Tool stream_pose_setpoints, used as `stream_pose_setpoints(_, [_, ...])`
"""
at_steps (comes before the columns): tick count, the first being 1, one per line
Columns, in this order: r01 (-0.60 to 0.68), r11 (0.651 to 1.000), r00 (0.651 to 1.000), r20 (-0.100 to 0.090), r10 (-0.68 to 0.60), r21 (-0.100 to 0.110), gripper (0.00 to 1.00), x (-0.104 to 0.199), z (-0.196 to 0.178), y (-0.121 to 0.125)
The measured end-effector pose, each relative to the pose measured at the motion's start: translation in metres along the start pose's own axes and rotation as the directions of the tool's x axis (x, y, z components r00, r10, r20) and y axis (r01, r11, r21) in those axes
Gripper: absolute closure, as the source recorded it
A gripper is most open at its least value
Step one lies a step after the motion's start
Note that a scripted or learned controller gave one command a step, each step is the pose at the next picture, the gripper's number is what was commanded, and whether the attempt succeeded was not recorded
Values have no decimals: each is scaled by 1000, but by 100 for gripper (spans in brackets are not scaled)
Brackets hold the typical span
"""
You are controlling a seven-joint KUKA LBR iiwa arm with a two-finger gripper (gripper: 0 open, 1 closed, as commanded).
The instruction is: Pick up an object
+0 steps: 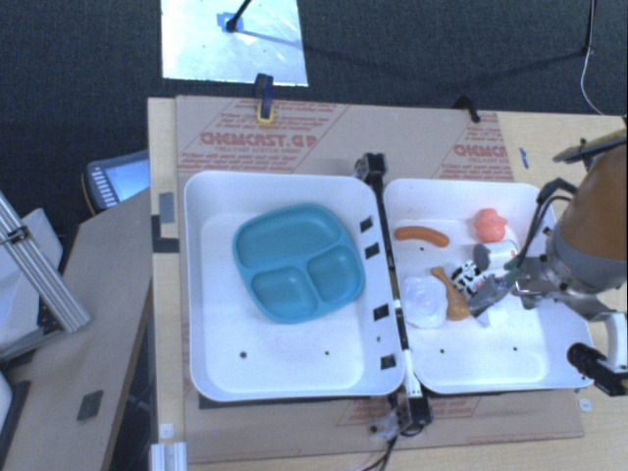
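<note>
The arm reaches in from the right, and its end effector is down low in the right bin, right among the small clutter at the bin's middle. Whether it is wide, narrow or gripping anything, I cannot tell: the tip is dark and blurs into the pile beneath it.

What's on offer? An orange sausage lies toward the far side of the right bin, well clear of the tip. A pink toy sits at the far right, near the arm. Closer in, a black-and-white toy lies just beside the tip, an orange carrot-like piece runs just left of it, and a clear plastic cup rests at the left wall. Over in the left bin, a blue divided plate lies flat, well apart from the action.

So the score: the approach looks done and the tip sits at the pile, but every object appears to be resting on the bin floor. By my reading the grasp and the lift are both yet to come, with the black-and-white toy or the carrot-like piece as likeliest candidates.
</note>
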State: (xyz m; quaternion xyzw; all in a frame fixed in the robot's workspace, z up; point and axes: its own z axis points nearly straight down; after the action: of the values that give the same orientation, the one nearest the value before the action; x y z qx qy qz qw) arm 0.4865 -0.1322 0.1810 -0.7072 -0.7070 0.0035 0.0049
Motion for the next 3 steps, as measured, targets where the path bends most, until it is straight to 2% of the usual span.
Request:
stream_pose_setpoints(1, [3, 1000, 1000, 2, -3, -12, 0, 0, -6, 3])
stream_pose_setpoints(2, [2, 1000, 1000, 0, -2, -7, 0, 1, 55, 10])
stream_pose_setpoints(3, [0, 1000, 1000, 1, 0, -9, 0, 1, 99, 10])
